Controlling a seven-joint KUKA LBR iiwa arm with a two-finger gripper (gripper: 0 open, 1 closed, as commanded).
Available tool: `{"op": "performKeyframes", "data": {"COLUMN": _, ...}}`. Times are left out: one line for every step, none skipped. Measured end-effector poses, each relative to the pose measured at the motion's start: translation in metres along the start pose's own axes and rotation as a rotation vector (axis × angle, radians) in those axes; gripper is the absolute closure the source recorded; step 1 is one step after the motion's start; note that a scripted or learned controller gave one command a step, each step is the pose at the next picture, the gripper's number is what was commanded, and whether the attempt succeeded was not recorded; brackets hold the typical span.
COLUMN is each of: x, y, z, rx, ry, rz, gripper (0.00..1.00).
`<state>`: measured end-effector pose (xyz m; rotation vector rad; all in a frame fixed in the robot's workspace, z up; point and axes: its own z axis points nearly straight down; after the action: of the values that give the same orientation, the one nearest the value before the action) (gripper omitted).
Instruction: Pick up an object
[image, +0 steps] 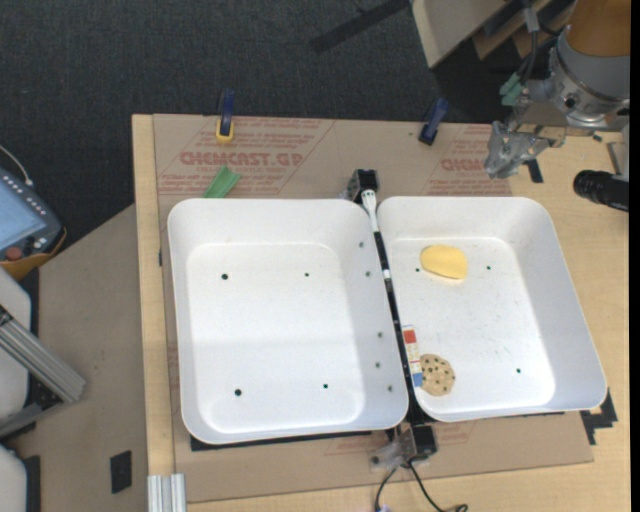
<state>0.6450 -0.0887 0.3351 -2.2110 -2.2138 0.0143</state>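
Grey arm (590, 60) at far right, hand (508, 160) pointing down beyond right bin (560, 300); grip state unclear. Yellow object (444, 262), cookie (436, 374) inside.

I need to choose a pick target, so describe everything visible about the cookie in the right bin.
The cookie is a small, round, flat disc, tan with dark specks like chocolate chips. It could be a toy; the material is not clear. It lies flat on the floor of the right bin, in the near left corner, close against the wall beside the divider between the bins. Small red and blue marks sit just to its left. It lies apart from the yellow object farther back. The gripper hangs well away, beyond the bin's far edge.
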Motion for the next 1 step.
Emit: {"op": "performKeyframes", "data": {"x": -0.0206, "y": -0.0840, "z": -0.1444, "rx": -0.030, "ry": -0.006, "rz": 0.005, "gripper": 1.00}}
